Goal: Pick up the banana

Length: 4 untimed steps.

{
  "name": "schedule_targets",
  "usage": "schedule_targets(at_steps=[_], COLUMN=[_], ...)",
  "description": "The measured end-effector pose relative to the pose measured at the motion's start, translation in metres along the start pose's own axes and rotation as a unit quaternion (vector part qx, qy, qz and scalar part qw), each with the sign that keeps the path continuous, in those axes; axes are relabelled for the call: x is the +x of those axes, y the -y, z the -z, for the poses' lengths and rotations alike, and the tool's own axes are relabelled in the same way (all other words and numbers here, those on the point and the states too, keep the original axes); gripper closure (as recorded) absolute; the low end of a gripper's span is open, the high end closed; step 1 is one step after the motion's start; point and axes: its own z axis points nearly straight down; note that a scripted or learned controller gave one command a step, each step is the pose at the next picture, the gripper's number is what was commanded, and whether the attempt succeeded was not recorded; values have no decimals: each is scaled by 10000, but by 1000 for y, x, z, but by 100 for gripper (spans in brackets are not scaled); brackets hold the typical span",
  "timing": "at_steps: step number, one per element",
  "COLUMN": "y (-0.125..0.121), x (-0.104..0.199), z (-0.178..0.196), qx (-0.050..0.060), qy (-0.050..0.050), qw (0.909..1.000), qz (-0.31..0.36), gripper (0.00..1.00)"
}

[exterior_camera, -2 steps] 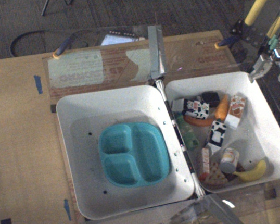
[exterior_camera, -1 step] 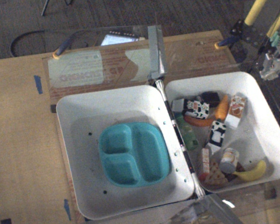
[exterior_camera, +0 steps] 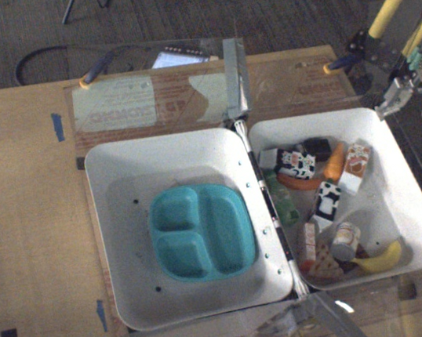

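2 white bins side by side on bench. Left bin (exterior_camera: 109,180) holds teal tray (exterior_camera: 202,231) with 3 parts. Right bin (exterior_camera: 407,204) holds pile of small things. Banana (exterior_camera: 382,258) lies at front of right bin, near front wall, just beside can (exterior_camera: 345,240). Carrot (exterior_camera: 335,161) and 2 cow-print boxes (exterior_camera: 296,163) sit farther back. Gripper (exterior_camera: 402,94) at far right, above back corner of right bin, well apart from banana. Cannot tell gripper state.
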Motion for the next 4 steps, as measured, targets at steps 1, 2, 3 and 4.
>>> schedule_targets(at_steps=[1,2,3,4], y=[44,116,73,118], x=[5,5,-6,6], z=[-137,-184,-81,-189], qx=[39,47,18,28], qy=[-20,-41,-13,-71], qw=[9999,9994,9991,9999], qz=[94,335,435,-82], gripper=[0,0,0,0])
